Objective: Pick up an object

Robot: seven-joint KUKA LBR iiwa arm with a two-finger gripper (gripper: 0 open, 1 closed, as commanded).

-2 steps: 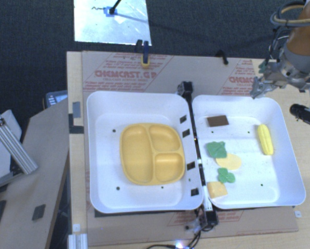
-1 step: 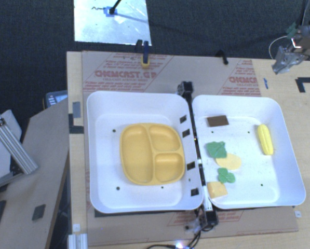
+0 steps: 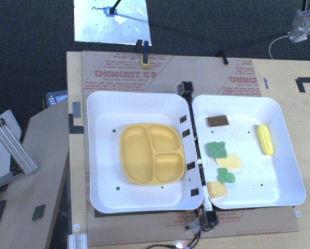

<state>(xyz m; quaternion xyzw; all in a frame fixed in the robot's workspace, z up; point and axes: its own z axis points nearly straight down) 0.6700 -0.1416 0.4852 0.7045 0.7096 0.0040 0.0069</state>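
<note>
I see both bins (image 3: 232,104) as smooth white plastic, faintly glossy; the yellow tray (image 3: 149,153) as matt plastic; the bench board (image 3: 160,71) as printed brown paper; the upper sheet (image 3: 111,14) as shiny metal.

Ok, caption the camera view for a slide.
Yellow tray in left bin; toy foods in right bin.
</note>
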